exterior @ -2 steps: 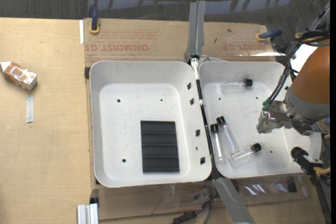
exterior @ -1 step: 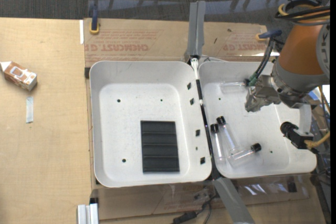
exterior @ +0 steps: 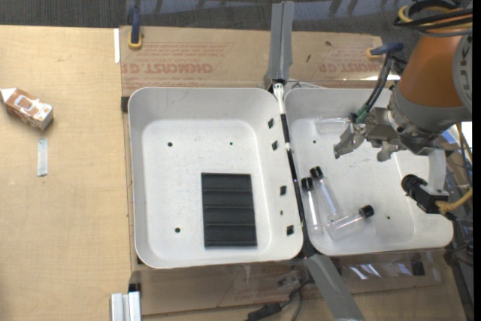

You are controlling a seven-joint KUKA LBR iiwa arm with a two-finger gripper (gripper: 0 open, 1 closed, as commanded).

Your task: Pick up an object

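Note:
A black ribbed rectangular block (exterior: pixel 228 210) lies flat in the left bin (exterior: pixel 150 162), toward its front. In the right bin (exterior: pixel 421 237) lie two clear tubes with black caps: one (exterior: pixel 323 195) next to the divider, the other (exterior: pixel 349 219) near the front. My gripper (exterior: pixel 366 146) hangs over the back half of the right bin, above and right of the tubes. Its fingers (exterior: pixel 346 144) stand apart, open, with nothing between them. The orange-banded wrist (exterior: pixel 432 75) hides the bin's back right corner.
A metal divider (exterior: pixel 285 146) runs between the two bins. A small printed carton (exterior: pixel 28 109) and a white strip (exterior: pixel 42 158) lie on the wooden table at far left. Black cables (exterior: pixel 421 192) hang at the right bin's right edge.

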